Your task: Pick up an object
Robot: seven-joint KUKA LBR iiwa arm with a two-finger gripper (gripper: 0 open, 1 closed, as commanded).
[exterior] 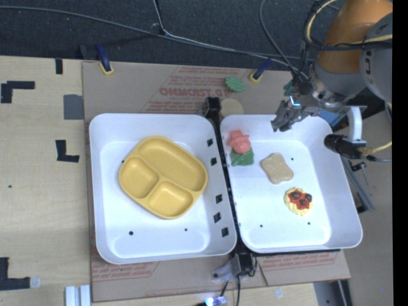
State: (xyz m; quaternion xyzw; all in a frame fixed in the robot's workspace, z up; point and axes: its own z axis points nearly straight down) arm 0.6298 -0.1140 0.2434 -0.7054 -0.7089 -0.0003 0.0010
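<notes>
- Objects to pick sit in the right bin (338,231); the left bin (105,234), beside it, bears a yellow divided plate (163,177).
- Against the right bin's left wall lies a red-and-green toy (240,148).
- Mid-bin rests a tan bread slice (276,168), with a small pizza piece (299,201) toward the bin's near right.
- Over the bin's far edge hangs the gripper (285,121), nothing between its fingers; whether they are spread I cannot tell.
- Risk, I judge: all three pieces lie flat, so a descent off-centre could nudge one aside and close on air.

Arm (357,24) cut off by right edge; end effector (285,121) too small, dark to read finger gap.
</notes>
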